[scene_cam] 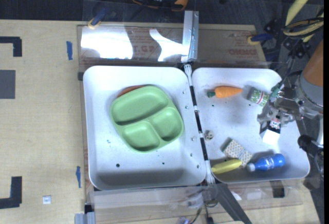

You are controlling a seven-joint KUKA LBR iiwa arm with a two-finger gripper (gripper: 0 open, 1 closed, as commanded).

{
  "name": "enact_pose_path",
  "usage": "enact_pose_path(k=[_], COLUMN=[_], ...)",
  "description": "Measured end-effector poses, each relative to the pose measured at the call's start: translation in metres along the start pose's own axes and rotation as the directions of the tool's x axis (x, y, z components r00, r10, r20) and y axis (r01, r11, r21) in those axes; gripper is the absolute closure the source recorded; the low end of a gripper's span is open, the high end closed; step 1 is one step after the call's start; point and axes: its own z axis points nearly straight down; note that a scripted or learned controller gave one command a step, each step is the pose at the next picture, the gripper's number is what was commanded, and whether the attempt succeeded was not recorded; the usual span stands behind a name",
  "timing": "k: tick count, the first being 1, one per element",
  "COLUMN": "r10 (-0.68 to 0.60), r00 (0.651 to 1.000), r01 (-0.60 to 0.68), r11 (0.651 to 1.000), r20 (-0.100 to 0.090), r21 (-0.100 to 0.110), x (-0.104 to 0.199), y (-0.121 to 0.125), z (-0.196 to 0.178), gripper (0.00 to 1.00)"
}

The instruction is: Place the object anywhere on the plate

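- Lowest in the frame, along the bottom edge of the right bin (226, 80), lie three things in a row: one yellow banana-shaped toy (226, 166), one checkered packet (237, 150) just above it, and one blue bottle (266, 162) with a white cap to their right.
- One orange carrot toy (226, 92) lies near the upper left of that bin; a small green-and-white can (256, 95) sits just to its right. Its label is too small to read.
- One small dark speck-like piece (208, 135) rests by the bin's left wall.
- One green plate (147, 117), split into three compartments, sits in the middle of the left bin (97, 130); something orange peeks from under its upper edge.
- One gripper (274, 115) hangs at the right side of the right bin, over a white card; whether its jaws are open or closed I cannot tell.
- Red print on the cardboard above the bins is illegible.
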Motion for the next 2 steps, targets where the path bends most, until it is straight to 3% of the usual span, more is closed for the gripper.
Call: enact_pose_path(k=[1,2], r10=[-0.197,-0.232], r00=[0.98,0.973], r01=[0.197,0.232], r11=[0.98,0.973], r20=[0.002,0.0], r21=[-0.003,0.0], x=[-0.051,0.028], y=[0.059,0.052], z=[-0.102,-0.069], gripper=[1.0,1.0])
